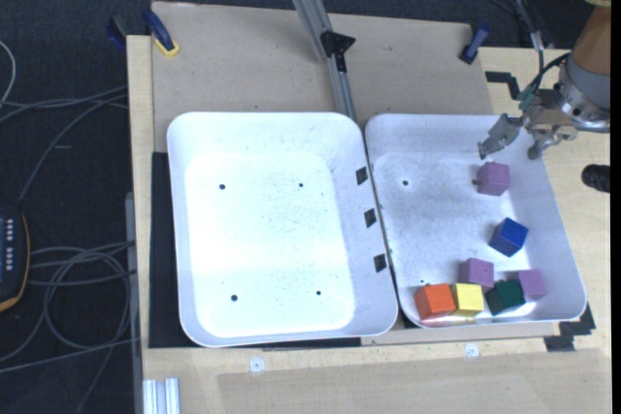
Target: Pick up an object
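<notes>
My gripper hangs over the far right part of the right bin, its two fingers spread open with nothing between them. A purple cube lies just below and slightly left of the fingertips, apart from them. Further toward the front sits a blue cube. Along the bin's front wall lie an orange cube, a yellow cube, a dark green cube and two more purple cubes.
The left bin sits beside the right one, joined by black clips. A grey metal pole slants across the back of the bench. Blue clamps hold the board's far corners. Cables lie on the floor to the left.
</notes>
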Robot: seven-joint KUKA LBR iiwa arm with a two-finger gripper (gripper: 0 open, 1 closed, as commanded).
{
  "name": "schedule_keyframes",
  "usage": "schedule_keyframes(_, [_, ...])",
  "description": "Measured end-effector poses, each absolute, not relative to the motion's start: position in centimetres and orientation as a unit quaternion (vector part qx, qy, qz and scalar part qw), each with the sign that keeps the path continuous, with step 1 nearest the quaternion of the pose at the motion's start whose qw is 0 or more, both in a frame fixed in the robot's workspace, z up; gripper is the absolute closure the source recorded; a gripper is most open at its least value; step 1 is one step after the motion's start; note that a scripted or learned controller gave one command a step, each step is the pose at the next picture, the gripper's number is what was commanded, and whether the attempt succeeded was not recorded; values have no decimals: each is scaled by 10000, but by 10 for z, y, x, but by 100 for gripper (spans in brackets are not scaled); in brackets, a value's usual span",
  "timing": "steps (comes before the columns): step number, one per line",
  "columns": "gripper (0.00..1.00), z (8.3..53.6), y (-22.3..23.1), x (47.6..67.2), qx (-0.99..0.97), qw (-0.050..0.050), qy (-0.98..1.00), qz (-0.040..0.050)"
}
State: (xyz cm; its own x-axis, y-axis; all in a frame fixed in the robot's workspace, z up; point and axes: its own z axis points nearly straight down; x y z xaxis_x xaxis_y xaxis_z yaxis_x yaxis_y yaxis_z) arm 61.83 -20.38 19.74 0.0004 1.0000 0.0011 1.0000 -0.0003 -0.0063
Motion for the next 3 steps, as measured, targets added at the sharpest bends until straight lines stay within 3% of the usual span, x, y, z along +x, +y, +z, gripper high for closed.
schedule_keyframes(1, [0,155,-206,619,-7070,25,-7072,16])
schedule_keyframes(2, [0,110,-210,622,-7071,-71,-7070,-4])
schedule_keyframes(3, [100,124,-209,624,-7068,-96,-7074,-29])
